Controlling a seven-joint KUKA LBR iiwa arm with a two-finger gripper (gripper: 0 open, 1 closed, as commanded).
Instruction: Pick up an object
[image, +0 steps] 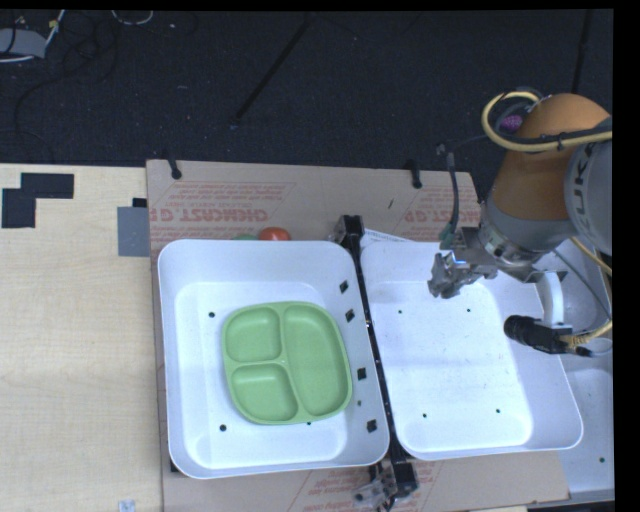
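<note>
A light green divided plate (285, 361) with three compartments lies flat in the left bin (190, 275). My gripper (443, 283) hangs over the far part of the right bin (545, 425), near its back wall, well to the right of the plate. Nothing shows in the gripper's grasp. The grey arm with its orange band (545, 165) reaches in from the right.
A small red-orange object (274, 235) with a bit of green (243, 237) beside it lies on the cardboard behind the left bin's back rim. A black divider with clips (362, 340) runs between the two bins. Wooden bench top (70, 350) extends to the left.
</note>
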